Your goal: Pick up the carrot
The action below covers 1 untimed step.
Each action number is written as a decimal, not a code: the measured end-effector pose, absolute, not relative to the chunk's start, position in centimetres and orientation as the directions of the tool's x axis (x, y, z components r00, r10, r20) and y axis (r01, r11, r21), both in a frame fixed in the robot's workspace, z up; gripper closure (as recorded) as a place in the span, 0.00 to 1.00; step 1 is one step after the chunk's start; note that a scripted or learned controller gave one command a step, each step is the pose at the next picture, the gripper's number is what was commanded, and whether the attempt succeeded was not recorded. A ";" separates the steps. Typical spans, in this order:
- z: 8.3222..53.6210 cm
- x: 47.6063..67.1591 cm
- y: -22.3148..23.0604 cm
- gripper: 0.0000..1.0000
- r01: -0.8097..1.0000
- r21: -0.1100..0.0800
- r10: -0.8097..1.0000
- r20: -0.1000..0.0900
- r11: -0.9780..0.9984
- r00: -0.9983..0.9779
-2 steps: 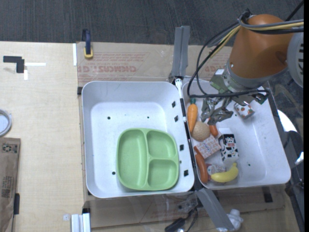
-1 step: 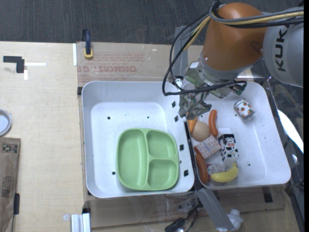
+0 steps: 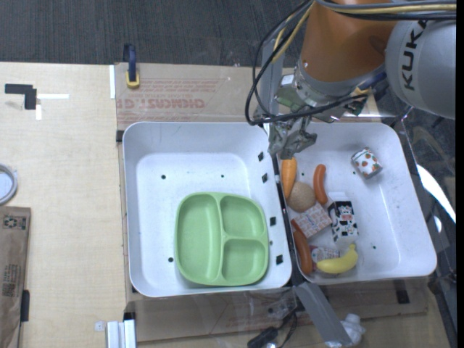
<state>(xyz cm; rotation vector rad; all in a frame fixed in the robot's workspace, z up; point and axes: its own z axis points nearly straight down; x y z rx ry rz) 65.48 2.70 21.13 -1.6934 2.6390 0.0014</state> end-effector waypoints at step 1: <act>20.7 60.0 2.9 1.00 -0.958 0.000 -0.958 -0.003 0.288 -0.288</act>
